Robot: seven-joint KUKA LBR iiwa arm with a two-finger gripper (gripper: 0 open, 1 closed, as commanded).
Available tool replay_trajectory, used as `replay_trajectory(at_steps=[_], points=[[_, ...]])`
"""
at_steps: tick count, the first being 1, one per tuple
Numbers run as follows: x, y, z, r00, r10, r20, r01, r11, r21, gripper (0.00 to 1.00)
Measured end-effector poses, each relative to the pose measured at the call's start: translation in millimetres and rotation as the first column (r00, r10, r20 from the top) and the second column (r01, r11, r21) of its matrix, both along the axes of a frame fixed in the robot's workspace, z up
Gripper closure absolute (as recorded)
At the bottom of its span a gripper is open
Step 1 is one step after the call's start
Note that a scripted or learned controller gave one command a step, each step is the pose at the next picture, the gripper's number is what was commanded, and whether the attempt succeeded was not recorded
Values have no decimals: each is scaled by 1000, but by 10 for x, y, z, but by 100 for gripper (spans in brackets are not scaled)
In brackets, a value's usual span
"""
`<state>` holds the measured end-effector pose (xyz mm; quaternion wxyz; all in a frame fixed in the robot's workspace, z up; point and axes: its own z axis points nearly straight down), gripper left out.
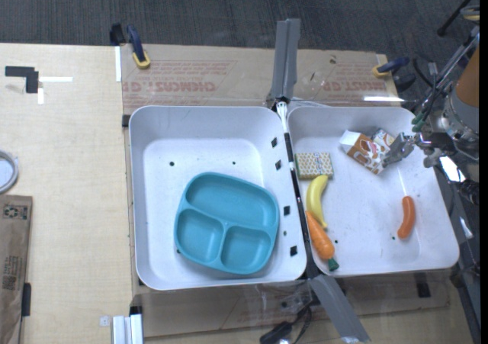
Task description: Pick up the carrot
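Observation:
The orange carrot (320,237) lies along the left wall of the right bin (366,258), its green end pointing to the front edge. It touches the lower tip of a yellow banana (316,196). My gripper (400,150) hovers at the back right of the same bin, beside a small brown and white carton (367,150). It is well away from the carrot, up and to the right of it. Nothing shows between its parts.
A tan waffle-like square (314,164) rests above the banana. A red-orange sausage (407,217) lies near the bin's right wall. The left bin (152,182) holds a blue divided plate (227,222). A grey divider post (287,60) stands between the bins at the back.

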<state>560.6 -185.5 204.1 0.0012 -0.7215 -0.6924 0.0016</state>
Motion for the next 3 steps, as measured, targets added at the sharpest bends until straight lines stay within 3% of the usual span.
replay_trajectory(at_steps=[1, 2, 3], points=[[-232, 794, -960, 997, 77, 0, -77, 997, 1, 0], [-840, 820, -1134, 983, 183, 1, -183, 983, 2, 0], [-823, 787, -1116, 839, 544, 6, -544, 839, -2, 0]])
